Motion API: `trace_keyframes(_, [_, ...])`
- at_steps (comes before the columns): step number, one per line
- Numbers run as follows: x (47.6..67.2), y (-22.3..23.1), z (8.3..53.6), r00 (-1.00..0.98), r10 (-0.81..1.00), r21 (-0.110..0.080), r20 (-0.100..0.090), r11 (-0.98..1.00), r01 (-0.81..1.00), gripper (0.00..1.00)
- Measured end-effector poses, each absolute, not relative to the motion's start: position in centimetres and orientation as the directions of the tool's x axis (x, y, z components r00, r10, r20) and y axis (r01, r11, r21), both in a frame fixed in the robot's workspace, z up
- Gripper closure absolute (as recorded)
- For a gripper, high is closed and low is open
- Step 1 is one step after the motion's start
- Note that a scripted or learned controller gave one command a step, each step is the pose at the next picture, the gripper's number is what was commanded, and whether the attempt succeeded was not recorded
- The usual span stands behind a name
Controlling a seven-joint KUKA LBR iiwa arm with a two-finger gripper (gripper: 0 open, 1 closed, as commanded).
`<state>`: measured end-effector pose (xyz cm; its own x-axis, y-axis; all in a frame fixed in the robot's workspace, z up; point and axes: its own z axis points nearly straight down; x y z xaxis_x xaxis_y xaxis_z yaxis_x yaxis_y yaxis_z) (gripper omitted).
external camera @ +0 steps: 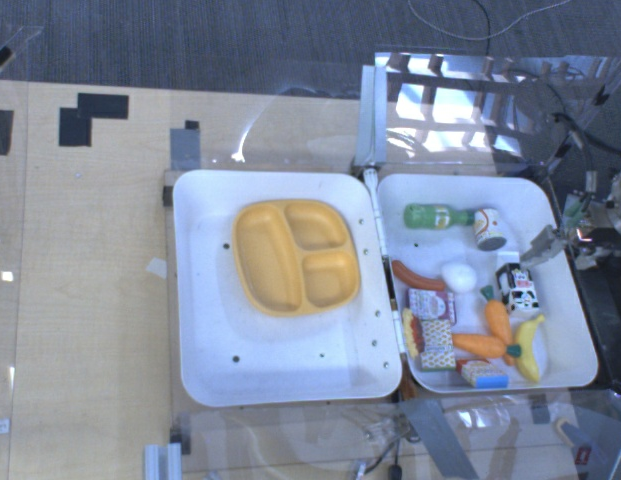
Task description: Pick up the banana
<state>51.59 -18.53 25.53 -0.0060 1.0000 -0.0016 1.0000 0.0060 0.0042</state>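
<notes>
The banana (pixel 530 346) lies in the right bin's (pixel 560 203) near right corner, long axis almost upright, beside a carrot (pixel 498 320), below the claw (pixel 543 245), whose state I cannot tell.

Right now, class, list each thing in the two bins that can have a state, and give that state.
banana: lying in right bin, near front right corner, not held
green bottle: on its side
can: tipped over
orange tray: flat in left bin, compartments bare
hand: above right bin's edge, apart from banana
</notes>
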Motion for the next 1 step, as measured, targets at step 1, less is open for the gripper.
trace_keyframes(1, [48.76,-19.94,11.95,-0.060,0.998,0.002,-0.001,0.060,0.998,0.00])
